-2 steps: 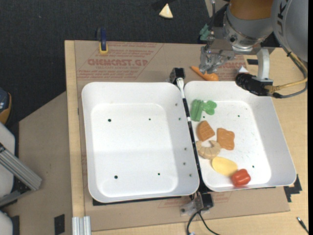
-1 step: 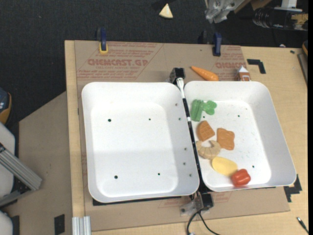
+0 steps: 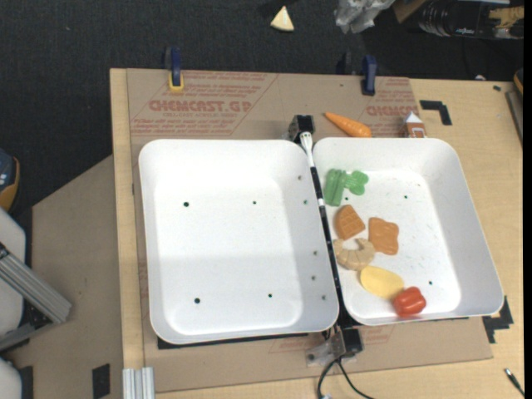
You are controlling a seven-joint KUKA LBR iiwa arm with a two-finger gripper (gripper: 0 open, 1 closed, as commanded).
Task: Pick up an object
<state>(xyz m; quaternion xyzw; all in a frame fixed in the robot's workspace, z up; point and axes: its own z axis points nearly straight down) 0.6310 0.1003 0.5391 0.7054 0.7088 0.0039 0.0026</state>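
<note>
The right bin point(image 3: 465, 223) holds several toy foods along its left side. A green piece point(image 3: 342, 185) lies at the top, with two orange-brown pieces point(image 3: 349, 221) point(image 3: 383, 235) below it. Further down come a tan piece point(image 3: 355, 254), a yellow one point(image 3: 381, 281) and a red one point(image 3: 410, 302). My gripper point(image 3: 362, 7) hangs blurred at the top of the view, well beyond the bench's far edge and away from every object.
The left bin point(image 3: 233, 239) sits beside the right one. An orange carrot point(image 3: 347, 125) and a small carton point(image 3: 413, 125) lie on the board behind the right bin. Two clamps point(image 3: 174, 66) point(image 3: 368, 73) grip the board's far edge. A yellow wedge point(image 3: 283, 19) rests beyond it.
</note>
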